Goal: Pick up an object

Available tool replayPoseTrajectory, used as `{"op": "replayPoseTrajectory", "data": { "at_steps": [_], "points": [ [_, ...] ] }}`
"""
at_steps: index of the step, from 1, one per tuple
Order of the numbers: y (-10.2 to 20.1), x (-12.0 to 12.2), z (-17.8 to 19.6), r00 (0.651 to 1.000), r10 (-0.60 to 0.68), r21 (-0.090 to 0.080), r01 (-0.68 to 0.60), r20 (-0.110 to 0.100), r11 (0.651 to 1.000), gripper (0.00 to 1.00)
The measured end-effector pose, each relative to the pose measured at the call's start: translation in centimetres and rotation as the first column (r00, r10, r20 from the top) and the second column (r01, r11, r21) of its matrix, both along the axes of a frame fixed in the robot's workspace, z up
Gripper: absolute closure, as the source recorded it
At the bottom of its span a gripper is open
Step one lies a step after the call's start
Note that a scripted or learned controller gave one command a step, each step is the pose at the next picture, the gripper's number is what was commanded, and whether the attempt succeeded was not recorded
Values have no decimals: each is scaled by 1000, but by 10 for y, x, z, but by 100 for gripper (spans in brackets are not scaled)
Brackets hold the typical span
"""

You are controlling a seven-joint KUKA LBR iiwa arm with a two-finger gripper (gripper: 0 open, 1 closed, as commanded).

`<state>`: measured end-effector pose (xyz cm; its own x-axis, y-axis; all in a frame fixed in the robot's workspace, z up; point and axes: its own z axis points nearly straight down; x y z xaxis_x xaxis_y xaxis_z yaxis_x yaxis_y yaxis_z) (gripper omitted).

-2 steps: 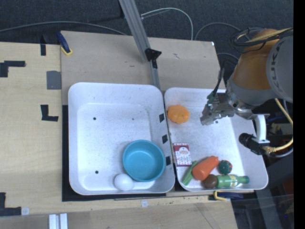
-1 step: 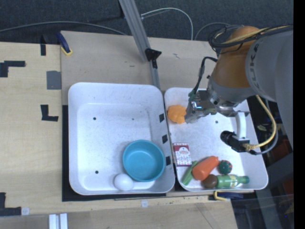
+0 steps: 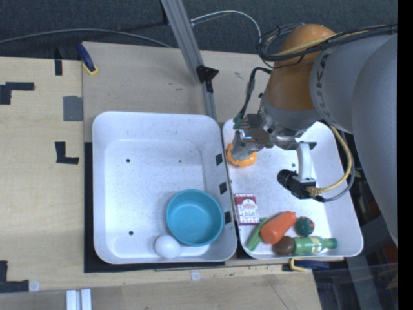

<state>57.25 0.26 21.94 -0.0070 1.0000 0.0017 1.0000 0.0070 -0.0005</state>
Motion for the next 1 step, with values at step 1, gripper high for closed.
{"op": "replayPoseTrajectory", "data": {
  "at_steps": [1],
  "points": [
    [59, 1, -6, 1000, 1, -1, -1, -2, 1000, 100]
  ]
}}
